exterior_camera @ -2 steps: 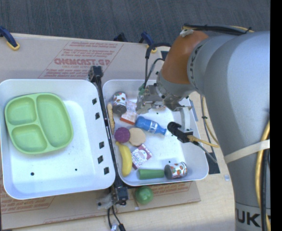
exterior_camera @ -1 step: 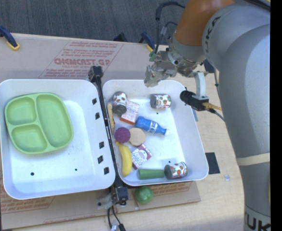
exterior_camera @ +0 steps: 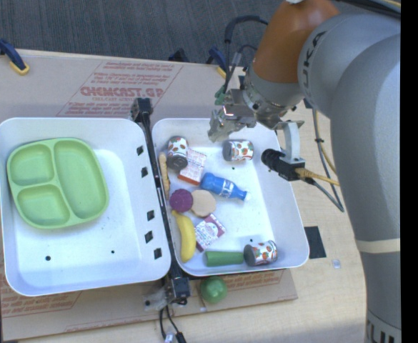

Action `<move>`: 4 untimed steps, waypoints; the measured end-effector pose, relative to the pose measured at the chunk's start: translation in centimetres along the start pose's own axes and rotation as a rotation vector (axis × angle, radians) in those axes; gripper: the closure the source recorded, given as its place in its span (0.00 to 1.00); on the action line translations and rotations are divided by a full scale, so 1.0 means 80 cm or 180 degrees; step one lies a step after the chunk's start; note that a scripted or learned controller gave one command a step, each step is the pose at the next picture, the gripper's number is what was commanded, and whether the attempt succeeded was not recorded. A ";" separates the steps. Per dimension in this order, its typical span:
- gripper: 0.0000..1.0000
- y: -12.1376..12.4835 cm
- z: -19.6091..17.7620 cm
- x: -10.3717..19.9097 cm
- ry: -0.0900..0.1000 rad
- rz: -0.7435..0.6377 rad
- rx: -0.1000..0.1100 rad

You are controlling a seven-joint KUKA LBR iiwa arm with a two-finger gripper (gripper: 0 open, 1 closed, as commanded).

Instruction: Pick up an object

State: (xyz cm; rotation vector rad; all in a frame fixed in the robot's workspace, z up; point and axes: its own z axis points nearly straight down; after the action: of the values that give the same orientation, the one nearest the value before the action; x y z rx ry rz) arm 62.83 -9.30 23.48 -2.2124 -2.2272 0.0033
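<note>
Left bin (exterior_camera: 23, 263) just has a green divided plate (exterior_camera: 56, 182). Right bin (exterior_camera: 284, 213) is packed: cans, blue bottle (exterior_camera: 223, 187), banana (exterior_camera: 186, 237). Can't tell the claw (exterior_camera: 223, 123) state.

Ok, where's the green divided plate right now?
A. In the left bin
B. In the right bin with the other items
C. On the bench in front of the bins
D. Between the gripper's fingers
A: the green divided plate lies flat in the left bin, alone there.
</note>
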 end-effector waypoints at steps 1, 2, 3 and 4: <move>1.00 -0.018 0.003 0.054 0.0000 -0.0002 0.0002; 1.00 -0.086 -0.003 0.105 -0.0003 -0.0003 0.0001; 1.00 -0.146 0.013 0.051 -0.0005 0.0003 0.0003; 1.00 -0.190 0.010 0.054 -0.0003 0.0002 0.0002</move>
State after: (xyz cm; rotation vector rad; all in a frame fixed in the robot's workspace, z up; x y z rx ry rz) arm 47.62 -5.08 22.77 -2.2132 -2.2266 0.0049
